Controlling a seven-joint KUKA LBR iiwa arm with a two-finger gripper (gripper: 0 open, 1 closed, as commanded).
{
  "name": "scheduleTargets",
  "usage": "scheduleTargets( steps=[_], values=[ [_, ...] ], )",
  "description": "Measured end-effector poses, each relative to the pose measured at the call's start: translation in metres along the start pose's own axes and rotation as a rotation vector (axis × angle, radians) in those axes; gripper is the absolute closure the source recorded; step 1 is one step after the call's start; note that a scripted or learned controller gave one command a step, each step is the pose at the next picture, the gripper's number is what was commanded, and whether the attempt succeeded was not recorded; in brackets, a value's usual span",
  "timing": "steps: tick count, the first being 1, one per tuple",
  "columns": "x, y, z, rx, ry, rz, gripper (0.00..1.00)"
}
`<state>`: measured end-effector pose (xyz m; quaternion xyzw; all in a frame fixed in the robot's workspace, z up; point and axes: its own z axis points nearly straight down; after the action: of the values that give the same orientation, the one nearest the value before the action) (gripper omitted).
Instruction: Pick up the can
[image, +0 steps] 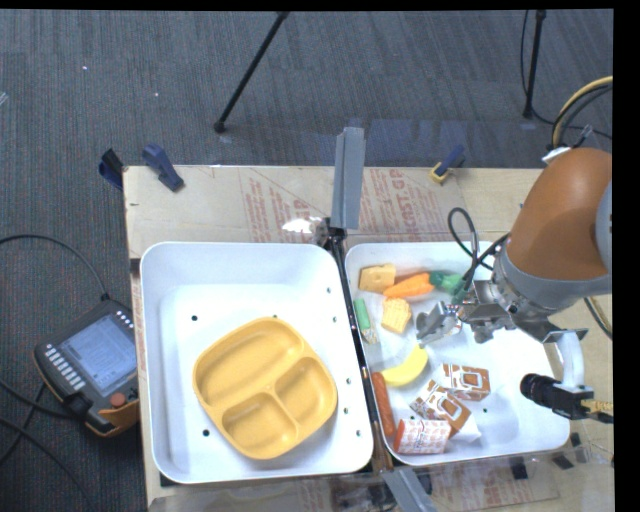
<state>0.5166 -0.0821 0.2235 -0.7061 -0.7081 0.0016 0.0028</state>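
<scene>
The pincer (437, 322) hovers at the right bin's (540, 432) centre, its state unclear; crowded toy food at six o'clock risks a mistaken grab.

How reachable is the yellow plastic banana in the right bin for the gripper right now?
Probably yes: the gripper hovers just beside the yellow plastic banana, which lies uncovered, though the red-and-white cartons sit close alongside.

bins (160, 300): white | divided plate (265, 387): yellow | carrot (410, 287): orange, green top | banana (405, 370): yellow | cheese wedges (378, 278): pale yellow | cartons (465, 380): white with red-brown print | arm (565, 215): grey, orange band | worktop (240, 200): tan, red lettering
</scene>
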Motion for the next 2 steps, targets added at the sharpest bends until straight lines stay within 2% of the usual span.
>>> scheduleTargets(
  steps=[1, 2],
  values=[
    [-0.067, 0.023, 0.101, -0.001, 0.001, -0.011, 0.0],
    [-0.118, 0.058, 0.137, 0.0, 0.005, 0.255, 0.0]
  ],
)
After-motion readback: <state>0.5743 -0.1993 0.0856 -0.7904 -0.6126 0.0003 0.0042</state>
